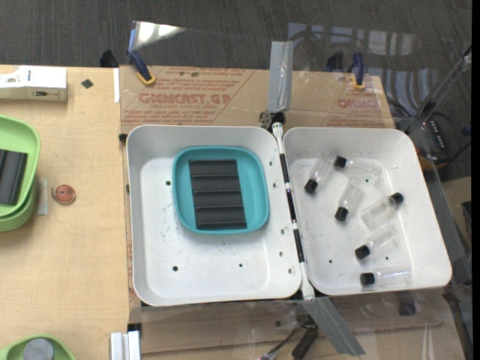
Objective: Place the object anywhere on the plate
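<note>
The blue plate (pixel 221 190) is sitting in the left bin (pixel 150 261) with just a dark ridged pad on it. The little clear tubes (pixel 347 201) with black caps are all lying in the right bin (pixel 427 268). None is lying on the plate, so the job looks not begun. I cannot tell what the claw is doing.

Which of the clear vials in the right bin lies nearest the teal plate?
The vial at the upper left of the right bin, its black cap pointing down-left. It lies closest to the divider beside the teal plate; the others sit farther right.
</note>
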### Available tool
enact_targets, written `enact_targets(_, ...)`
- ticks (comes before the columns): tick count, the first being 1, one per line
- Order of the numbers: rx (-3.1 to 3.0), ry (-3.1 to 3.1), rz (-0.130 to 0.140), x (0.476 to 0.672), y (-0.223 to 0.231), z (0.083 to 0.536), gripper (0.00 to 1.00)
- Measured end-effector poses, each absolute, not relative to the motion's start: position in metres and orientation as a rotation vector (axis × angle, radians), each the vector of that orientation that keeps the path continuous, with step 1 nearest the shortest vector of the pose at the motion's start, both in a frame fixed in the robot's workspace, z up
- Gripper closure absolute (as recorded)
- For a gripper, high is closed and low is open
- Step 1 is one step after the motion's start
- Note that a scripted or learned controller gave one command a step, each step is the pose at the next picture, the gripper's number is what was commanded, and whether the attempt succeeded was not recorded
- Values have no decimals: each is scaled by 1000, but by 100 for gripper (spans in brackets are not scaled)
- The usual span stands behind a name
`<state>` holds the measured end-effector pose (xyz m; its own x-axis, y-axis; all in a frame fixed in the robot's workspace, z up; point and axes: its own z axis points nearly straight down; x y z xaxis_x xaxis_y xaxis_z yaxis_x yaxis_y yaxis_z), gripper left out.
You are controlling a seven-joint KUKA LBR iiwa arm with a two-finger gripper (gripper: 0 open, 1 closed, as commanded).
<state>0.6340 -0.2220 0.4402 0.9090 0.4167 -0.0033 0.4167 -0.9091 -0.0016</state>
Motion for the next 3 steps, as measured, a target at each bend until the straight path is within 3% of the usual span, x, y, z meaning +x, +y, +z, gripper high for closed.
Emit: enact_targets(3, -3124, -322, 7, 654, -222, 439, 0)
